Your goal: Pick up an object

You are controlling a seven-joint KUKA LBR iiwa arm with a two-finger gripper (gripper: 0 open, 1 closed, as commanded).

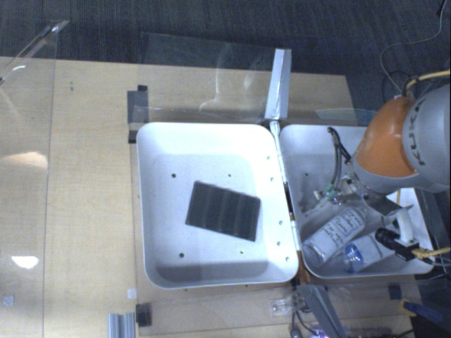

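Gripper (331,191) sits low in right bin (310,146), just behind the bottle (338,232) lying by its front edge, so that's the likely target. Can't tell its grip state. Flat dark pad (223,210) lies mid left bin (151,189).

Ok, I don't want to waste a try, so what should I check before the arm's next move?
1. Gripper is inside a bin: ok, it is low in the right bin.
2. A thing is close to it: ok, a labelled bottle lies on its side just in front of it.
3. Gripper is free of a load: cannot tell, the arm hides too much.
4. Room around the bottle: cannot tell, its blue end lies near the bin's front wall.
5. A spare target: ok, a dark ridged pad lies flat, alone in the left bin.
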